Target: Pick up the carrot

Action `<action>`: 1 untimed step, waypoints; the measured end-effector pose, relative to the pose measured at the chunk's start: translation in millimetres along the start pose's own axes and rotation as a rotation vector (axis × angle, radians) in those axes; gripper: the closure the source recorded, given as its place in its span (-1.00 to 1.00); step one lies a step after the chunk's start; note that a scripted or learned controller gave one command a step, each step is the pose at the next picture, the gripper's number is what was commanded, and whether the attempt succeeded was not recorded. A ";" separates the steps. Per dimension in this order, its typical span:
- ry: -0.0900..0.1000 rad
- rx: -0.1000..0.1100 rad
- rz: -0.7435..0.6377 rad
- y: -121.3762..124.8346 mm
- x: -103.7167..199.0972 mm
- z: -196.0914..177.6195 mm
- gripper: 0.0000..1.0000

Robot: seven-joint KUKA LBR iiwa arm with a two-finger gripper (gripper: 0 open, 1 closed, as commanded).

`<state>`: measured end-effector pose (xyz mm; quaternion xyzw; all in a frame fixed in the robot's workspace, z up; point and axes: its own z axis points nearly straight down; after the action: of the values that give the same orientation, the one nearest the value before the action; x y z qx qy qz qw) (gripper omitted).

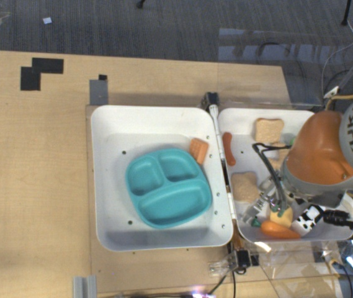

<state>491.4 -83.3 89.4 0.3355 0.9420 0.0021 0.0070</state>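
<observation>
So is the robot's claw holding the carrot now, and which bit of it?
It cannot be told. The gripper is low in the right bin just above the carrot, but the view doesn't show the carrot between its fingers.

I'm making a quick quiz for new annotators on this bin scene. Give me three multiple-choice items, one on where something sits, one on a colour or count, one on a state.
1. Where does the carrot lie?
A. On the teal tray
B. Near the front edge of the right bin
C. On the bench outside both bins

2. How many compartments does the teal tray have?
A. Three
B. Five
C. One

3. How does the teal tray sit in the left bin?
A. Leaning upright against a wall
B. Flipped upside down
C. Flat, open side up, turned at an angle to the bin walls

Answers:
1 B: the orange carrot rests low in the right bin, beside the gripper.
2 A: two small sections sit above one large section.
3 C: its hollows face up and its edges run askew to the bin.
</observation>
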 end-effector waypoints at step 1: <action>-0.009 -0.008 0.000 3.5 -2.3 -12.5 1.00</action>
<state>495.2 -82.0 101.9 0.3356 0.9419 0.0043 0.0127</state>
